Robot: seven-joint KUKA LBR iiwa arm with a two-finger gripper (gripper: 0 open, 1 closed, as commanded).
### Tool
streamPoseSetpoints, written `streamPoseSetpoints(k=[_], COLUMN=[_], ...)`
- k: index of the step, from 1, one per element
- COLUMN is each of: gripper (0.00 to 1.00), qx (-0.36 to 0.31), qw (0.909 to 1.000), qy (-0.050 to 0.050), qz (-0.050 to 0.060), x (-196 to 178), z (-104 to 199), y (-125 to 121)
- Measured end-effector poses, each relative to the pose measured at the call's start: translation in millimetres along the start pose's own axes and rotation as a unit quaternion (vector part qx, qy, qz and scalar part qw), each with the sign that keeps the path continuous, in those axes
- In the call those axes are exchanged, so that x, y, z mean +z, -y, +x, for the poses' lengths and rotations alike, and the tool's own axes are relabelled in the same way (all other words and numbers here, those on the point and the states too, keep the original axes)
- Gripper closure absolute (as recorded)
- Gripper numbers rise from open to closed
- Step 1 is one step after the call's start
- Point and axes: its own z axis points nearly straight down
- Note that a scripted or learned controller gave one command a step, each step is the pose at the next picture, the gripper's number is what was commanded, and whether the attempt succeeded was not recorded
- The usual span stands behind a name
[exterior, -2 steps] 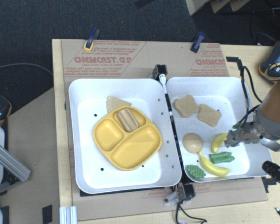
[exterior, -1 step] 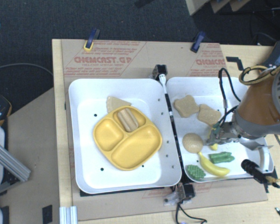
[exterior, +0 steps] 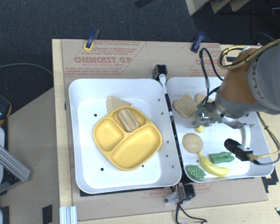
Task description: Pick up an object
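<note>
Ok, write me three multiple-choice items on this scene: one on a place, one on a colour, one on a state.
1. Where is the banana?
A. left bin
B. right bin
C. off the bench

2. What colour is the divided plate?
A. yellow
B. blue
C. red

3. How does the plate lie?
A. flipped over
B. on its edge
C. flat, hollows facing up

Answers: 1 B, it lies near the right bin's front rim. 2 A, it is plainly yellow. 3 C, its three hollows face up in the left bin.
</note>
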Motion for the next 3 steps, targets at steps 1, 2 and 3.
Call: streamPoseSetpoints(k=[1, 2, 3], gripper=[1.0, 1.0, 1.0], qx=[-0.003, -0.004, 0.001], qw=[1.0, 1.0, 0.9999], qy=[-0.006, -0.008, -0.005], qz=[0.001, 0.001, 0.015], x=[-223.4, -364.1, -252.7], z=[73.1, 140.9, 165.0], y=[47.8, 73.6, 77.2])
